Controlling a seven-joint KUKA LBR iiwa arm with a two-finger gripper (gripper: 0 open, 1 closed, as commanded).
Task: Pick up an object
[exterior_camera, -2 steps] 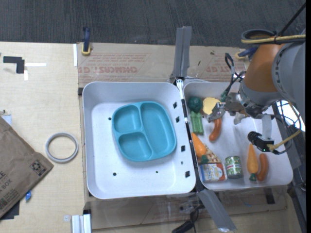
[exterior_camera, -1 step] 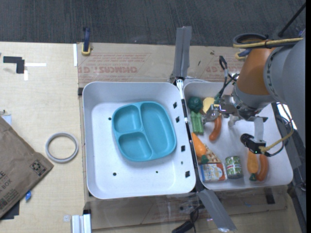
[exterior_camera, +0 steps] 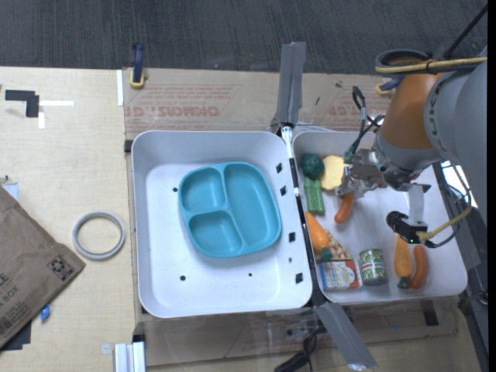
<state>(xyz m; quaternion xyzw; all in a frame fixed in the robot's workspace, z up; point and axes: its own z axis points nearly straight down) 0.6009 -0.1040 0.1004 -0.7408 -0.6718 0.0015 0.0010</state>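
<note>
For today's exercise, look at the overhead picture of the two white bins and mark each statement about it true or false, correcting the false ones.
1. The blue divided plate lies in the left bin. True.
2. The claw is over the left bin. False: it is over the right bin, by a small carrot.
3. A green can stands in the right bin. True.
4. The tape roll lies on the plate. False: it lies on the bench, left of both bins.
</note>
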